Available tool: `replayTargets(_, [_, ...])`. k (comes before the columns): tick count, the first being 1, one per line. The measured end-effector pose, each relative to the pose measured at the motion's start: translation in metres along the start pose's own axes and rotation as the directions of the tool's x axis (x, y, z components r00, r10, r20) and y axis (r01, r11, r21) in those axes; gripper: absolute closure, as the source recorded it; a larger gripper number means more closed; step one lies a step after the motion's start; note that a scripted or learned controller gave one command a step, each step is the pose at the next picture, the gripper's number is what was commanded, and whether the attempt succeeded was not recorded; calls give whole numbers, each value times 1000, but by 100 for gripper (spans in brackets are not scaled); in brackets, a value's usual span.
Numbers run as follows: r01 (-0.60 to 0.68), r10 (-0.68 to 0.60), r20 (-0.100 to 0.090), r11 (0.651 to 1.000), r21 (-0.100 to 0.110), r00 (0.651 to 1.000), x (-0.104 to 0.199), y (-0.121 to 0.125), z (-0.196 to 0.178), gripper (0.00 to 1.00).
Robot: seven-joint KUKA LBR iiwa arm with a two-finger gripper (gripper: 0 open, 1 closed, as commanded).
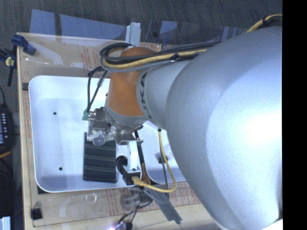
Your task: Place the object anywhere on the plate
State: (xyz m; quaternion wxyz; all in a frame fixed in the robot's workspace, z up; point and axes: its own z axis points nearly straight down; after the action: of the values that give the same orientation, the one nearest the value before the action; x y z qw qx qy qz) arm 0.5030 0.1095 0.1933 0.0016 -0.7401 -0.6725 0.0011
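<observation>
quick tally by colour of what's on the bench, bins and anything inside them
white bins: 2, the left bin and the right bin, which the arm mostly hides
black ribbed block in the left bin: 1
total: 3

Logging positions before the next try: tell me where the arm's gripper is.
In the camera view the gripper hangs over the left bin, near its right wall and front edge, below the arm's orange band.

Grey arm (216,119), orange band (123,87), yellow cable (158,56).
</observation>
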Motion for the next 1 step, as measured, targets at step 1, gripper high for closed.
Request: replayTargets(1, [-190,190,2,982,2,982,19,9,-35,100])
